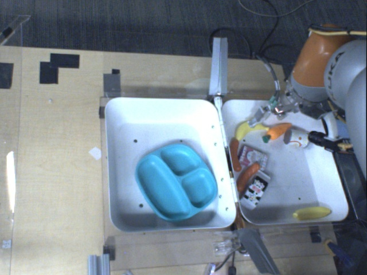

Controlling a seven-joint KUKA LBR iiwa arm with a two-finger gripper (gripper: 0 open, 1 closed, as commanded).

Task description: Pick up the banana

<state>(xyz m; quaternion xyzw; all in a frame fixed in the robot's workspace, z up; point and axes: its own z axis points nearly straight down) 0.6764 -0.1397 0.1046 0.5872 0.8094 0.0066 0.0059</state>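
Camera view: left bin (114,153) holds a blue divided plate (176,180); right bin (327,176) holds banana (311,213); fingers' (269,109) state unclear.

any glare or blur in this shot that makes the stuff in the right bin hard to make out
In the camera view, the whole frame is soft; the gripper is smeared, so how its jaws stand is unreadable. Both white bins are bright but not blown out: the right bin has its near wall shadowed, yet the banana there reads clearly. The blue plate shows mild sheen.
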